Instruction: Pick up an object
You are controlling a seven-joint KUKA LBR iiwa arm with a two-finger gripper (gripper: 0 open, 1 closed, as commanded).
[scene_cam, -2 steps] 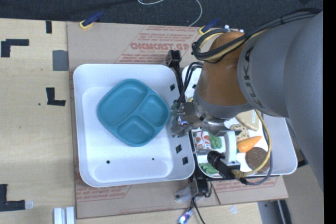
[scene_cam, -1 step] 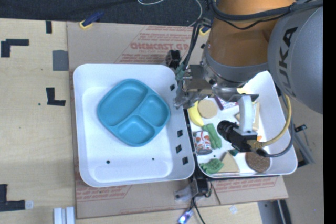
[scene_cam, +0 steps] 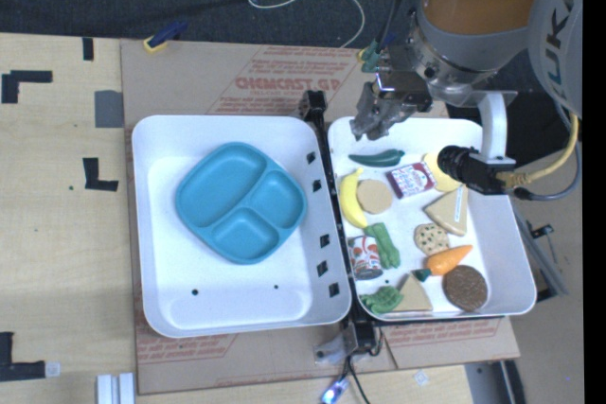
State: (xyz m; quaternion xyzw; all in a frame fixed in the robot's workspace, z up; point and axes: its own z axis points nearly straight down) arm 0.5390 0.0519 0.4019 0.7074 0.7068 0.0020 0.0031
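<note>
Camera view: jaws above far edge of right bin.
Hanging over green pepper; jaw state impossible to tell.

A divided plate lay in the left bin. In the right bin, a banana lay left of a round cracker; a carrot lay right of it, with a cookie nearer the bin's front edge.

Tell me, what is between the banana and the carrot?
In the camera view, green beans and a spotted cookie lie between the banana and the carrot.
</note>
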